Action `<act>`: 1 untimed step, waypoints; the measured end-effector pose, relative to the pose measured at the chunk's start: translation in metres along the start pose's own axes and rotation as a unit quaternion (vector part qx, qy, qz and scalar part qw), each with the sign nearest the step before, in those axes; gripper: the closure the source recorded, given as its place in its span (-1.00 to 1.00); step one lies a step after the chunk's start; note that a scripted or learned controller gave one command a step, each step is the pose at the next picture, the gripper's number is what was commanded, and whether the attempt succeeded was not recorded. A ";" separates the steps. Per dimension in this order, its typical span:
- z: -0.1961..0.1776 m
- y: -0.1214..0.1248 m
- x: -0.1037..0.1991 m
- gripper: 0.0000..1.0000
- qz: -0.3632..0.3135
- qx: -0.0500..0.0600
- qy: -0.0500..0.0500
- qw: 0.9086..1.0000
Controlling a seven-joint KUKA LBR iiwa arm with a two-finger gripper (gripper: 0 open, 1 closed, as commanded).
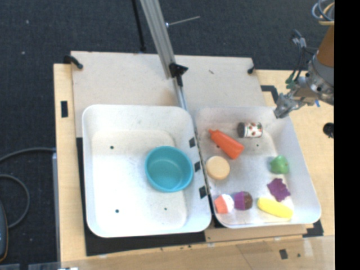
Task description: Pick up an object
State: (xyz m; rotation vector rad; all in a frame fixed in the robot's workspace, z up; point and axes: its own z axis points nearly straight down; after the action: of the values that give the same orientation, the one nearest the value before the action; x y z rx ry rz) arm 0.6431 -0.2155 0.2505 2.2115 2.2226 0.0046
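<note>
Over the right bin's [298, 151] far corner, tool [283, 108]; grip unreadable; spotted cylinder [251, 130] near.

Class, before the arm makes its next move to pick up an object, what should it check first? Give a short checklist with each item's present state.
1. Objects available in the right bin: ok; carrot, green piece and yellow banana all lie there.
2. Gripper above a target: not ok; it sits at the bin's upper right edge, off to the side of every object.
3. Fingers open for a grasp: cannot tell.
4. Nothing already held: cannot tell.
5. Room around a target: ok for the green piece, which lies apart; not ok for the banana, close to the purple piece.
6. Blue bowl out of the way: ok; it is in the left bin.
</note>
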 end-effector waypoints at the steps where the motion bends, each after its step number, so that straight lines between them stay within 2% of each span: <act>1: -0.009 -0.008 0.046 1.00 0.000 0.002 0.001 1.000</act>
State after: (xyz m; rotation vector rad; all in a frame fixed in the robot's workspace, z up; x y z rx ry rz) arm 0.6351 -0.1698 0.2594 2.2145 2.2270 0.0021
